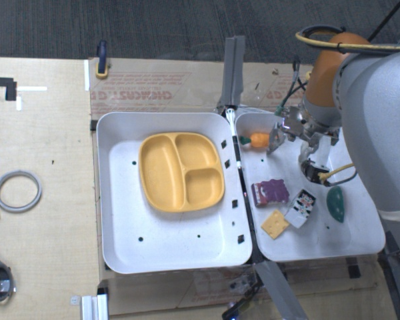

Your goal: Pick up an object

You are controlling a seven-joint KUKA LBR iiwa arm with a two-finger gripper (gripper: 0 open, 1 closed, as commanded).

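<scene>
Just left of the pincer (pixel 290 147), orange toy (pixel 259 139).

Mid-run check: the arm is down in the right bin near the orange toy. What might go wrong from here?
1. The gripper hangs close to the right bin's back wall, so a descent may clip the rim.
2. The orange carrot-like toy lies near the divider; a grasp could push it against the wall.
3. The purple item, cracker and small black-and-white object cluster closely, inviting a double contact.

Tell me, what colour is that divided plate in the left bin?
Yellow-orange, plain; the divided plate shows best in the camera view.
</scene>
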